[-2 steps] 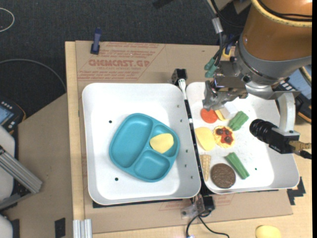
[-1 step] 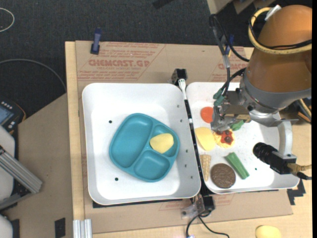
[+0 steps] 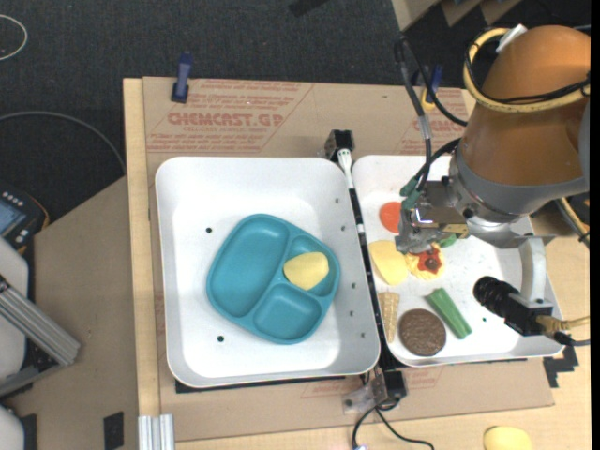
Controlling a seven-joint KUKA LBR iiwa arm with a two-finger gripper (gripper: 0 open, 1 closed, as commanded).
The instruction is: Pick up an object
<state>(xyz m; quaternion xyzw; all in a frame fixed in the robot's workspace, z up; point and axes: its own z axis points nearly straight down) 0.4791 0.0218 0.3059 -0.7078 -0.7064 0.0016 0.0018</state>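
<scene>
1. Likely target: small red-and-yellow toy piece [image 3: 429, 262] in the right bin [image 3: 525, 345], directly under the gripper [image 3: 419, 242], touching the yellow wedge [image 3: 389, 262].
2. Handling guess: light, rigid plastic, a bit slick; pinch across its narrow middle.
3. Orientation: mostly hidden by the gripper, long axis can't be called.
4. Gripper state: can't tell how wide it is, or whether anything is held.
5. Nearby: orange disc [image 3: 391, 216], green stick [image 3: 449, 312] lying diagonally, brown round [image 3: 422, 331].
6. Left bin [image 3: 187, 326]: teal divided tray [image 3: 267, 277] with a yellow lump [image 3: 306, 270].
</scene>
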